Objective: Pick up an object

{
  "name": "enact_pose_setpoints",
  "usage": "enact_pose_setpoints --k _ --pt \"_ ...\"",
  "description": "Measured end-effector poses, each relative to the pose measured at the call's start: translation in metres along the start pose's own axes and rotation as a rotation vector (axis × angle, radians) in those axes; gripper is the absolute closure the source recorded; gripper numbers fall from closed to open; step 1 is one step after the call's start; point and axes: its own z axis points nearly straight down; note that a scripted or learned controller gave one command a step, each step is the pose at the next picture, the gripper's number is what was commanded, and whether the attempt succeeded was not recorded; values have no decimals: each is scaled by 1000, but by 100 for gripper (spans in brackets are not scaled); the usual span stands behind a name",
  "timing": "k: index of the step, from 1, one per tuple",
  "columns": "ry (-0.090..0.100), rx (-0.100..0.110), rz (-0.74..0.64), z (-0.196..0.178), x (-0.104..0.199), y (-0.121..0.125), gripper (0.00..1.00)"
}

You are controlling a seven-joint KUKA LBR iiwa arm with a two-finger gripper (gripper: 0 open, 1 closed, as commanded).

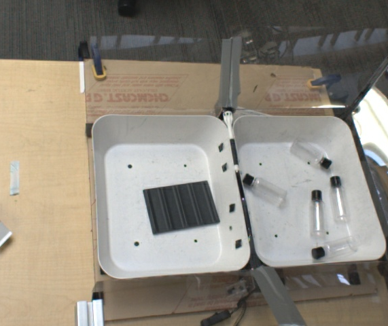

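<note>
vials (316, 212) crowd right bin (275, 131), left roomier

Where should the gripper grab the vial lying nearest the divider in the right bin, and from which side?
Grip the vial across the middle of its clear body, coming straight down from above. It lies flat and apart from the others, black cap toward the divider, long axis slanting down to the right. Probably set the fingers across that axis, since the round body could roll or slip if pinched lengthwise. The right bin wall is well clear.

Ribbed mat (181, 206) left bin (112, 141); vials (316, 212) right.
</note>
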Motion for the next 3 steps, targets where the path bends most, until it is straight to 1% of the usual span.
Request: enact_pose_setpoints --k 1,3 --pt "0 1 12 1 -16 22 100" --pt "0 0 73 0 -18 20 100"
